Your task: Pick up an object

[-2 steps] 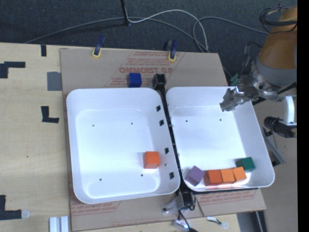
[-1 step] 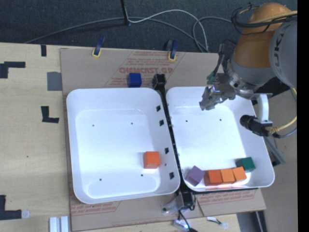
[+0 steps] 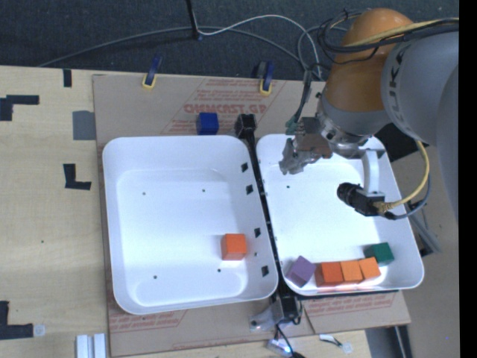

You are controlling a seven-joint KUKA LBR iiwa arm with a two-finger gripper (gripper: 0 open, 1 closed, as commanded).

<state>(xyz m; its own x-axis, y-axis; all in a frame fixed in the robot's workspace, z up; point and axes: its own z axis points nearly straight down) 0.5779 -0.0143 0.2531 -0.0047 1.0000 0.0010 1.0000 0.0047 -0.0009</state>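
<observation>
The arm (image 3: 387,58), grey with an orange band above the wrist, reached in from the upper right of the frame, and its gripper (image 3: 297,157) hung over the upper left part of the right bin (image 3: 328,222), close to the divide between the two bins. Whether the gripper was open or closed could not be told, as its tip was small and dark against the white floor; nothing could be made out in it. In the left bin (image 3: 164,200) a single orange cube (image 3: 234,246) lay toward the lower right of that bin, well apart from the gripper. Along the lower edge of the right bin sat a row of blocks: a purple block (image 3: 301,270) at the left end, tilted, then two orange blocks (image 3: 329,274) (image 3: 351,271) side by side and touching, a lighter orange block (image 3: 370,268) just beside them, and a green block (image 3: 381,253) at the right end, slightly higher in the frame. A blue cube (image 3: 208,122) rested on the cardboard sheet (image 3: 134,99) above the left bin, outside both bins. Two clamps (image 3: 151,73) (image 3: 264,79) held the top edge of the cardboard, and a cable (image 3: 246,27) trailed across the dark floor at the top of the frame.
</observation>
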